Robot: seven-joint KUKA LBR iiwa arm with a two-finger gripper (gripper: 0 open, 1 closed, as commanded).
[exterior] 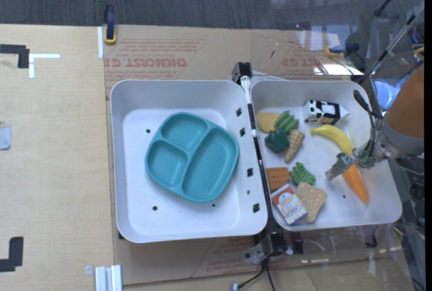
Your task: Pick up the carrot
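The orange carrot [357, 184] lies in the right bin [382, 214], near its right wall, pointing toward the front right. My gripper [345, 165] is down at the carrot's thick upper end, touching or almost touching it. The grey arm with its orange band [409, 113] comes in from the right, above the bin's wall. The carrot still looks to be resting on the bin floor.
A yellow banana [335, 136] lies just up-left of the gripper, with a black-and-white cow toy [323, 111] behind it. Green vegetables [277, 140], a cone [295, 144], a cracker [277, 178] and a cookie [312, 198] crowd the bin's left half. The left bin [128, 168] holds a teal divided plate [192, 156].
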